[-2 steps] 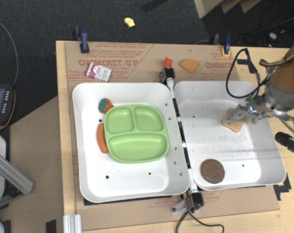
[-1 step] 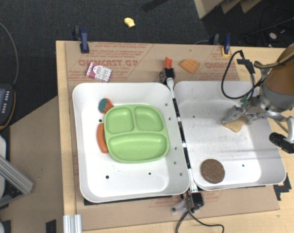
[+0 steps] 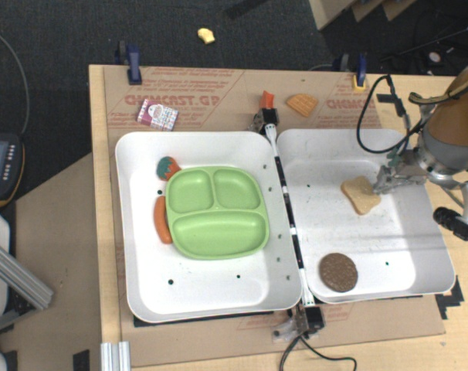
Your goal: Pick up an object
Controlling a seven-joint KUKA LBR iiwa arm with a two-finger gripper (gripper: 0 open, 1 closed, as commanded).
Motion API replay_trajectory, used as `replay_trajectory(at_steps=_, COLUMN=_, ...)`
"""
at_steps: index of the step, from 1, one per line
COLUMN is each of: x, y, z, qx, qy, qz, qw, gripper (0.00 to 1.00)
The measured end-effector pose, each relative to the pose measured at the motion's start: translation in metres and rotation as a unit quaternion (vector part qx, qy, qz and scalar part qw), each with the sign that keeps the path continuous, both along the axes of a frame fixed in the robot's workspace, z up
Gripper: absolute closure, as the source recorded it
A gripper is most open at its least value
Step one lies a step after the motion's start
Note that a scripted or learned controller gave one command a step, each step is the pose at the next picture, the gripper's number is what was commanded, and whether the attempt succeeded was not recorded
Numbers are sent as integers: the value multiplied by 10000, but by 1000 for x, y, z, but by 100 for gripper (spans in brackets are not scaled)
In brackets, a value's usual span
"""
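In the right bin (image 3: 419,273), the tan bread slice (image 3: 361,195) lies touching the gripper (image 3: 383,181) fingertips, just to their lower left; whether the fingers are apart or clamped, I cannot tell.

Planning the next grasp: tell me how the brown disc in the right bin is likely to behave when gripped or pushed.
The brown disc lies flat on the right bin floor, so it will probably slide rather than roll when pushed. Its low profile likely gives the gripper little edge to pinch. It looks thin and small, so probably light; whether it is stiff cannot be told from here.
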State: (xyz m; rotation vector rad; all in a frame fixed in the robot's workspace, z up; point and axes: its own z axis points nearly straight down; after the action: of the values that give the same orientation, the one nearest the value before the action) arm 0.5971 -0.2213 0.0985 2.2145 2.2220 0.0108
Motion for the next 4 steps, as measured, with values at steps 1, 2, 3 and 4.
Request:
replay_trajectory(at_steps=1, x=0, y=2, z=-1, qx=20, qy=14, qz=5, qw=10000, gripper=0)
replay_trajectory(at_steps=2, x=-3, y=65, z=2, qx=2, qy=49, qz=7, qw=10000, gripper=0)
replay_trajectory(at_steps=3, x=72, y=20, z=4, qx=-32, qy=-8, qz=-6, qw=10000, gripper=0)
replay_trajectory(at_steps=4, x=22, y=43, z=-15, qx=3, qy=69, qz=-24, qw=10000, gripper=0)
